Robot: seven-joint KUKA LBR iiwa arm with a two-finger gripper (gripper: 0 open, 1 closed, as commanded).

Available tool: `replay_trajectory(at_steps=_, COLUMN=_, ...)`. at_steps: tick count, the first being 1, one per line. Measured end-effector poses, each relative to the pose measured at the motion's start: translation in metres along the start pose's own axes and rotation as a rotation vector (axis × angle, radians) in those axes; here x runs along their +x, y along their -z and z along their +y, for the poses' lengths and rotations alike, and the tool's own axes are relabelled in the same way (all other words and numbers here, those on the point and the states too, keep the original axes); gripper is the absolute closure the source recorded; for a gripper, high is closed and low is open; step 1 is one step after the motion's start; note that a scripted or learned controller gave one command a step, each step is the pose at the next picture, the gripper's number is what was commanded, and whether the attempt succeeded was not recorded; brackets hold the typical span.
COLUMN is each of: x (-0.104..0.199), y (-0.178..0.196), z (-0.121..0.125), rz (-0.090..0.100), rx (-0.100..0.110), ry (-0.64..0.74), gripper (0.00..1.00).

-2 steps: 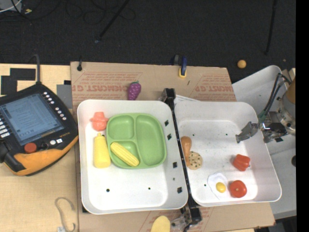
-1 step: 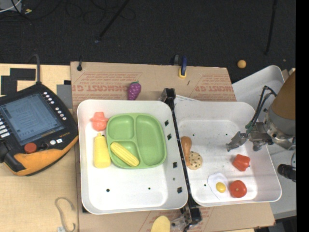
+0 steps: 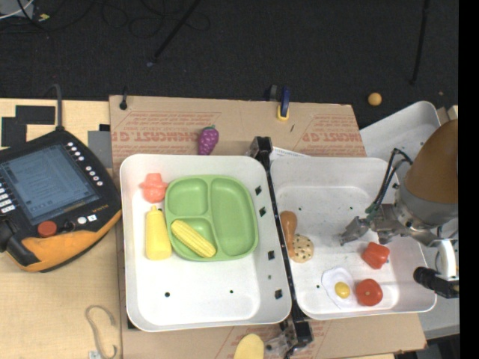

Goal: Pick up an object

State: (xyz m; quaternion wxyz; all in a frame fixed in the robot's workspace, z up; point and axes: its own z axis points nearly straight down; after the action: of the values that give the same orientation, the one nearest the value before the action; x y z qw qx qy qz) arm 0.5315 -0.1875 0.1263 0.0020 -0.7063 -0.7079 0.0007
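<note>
My gripper hangs low over the middle of the right bin, on the grey arm coming in from the right. Just right of and below it lies a red pepper, apart from the gripper. A red tomato and a fried egg rest near the bin's front edge. A speckled cookie and a brown sausage-like piece lie along the bin's left wall. Nothing shows in the gripper's grasp.
The left bin holds a green divided plate with a corn cob, a yellow bottle and a pink toy. Purple grapes lie behind the bins, a lemon in front. A teach pendant sits at far left.
</note>
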Motion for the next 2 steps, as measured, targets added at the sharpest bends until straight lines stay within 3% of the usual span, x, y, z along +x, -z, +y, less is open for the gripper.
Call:
replay_trajectory(at_steps=1, x=0.003, y=-0.041, z=0.000, rz=0.000, rx=0.000, ry=-0.002, gripper=0.00)
replay_trajectory(at_steps=2, x=0.001, y=-0.029, z=0.000, rz=0.000, rx=-0.002, ry=-0.006, gripper=1.00)
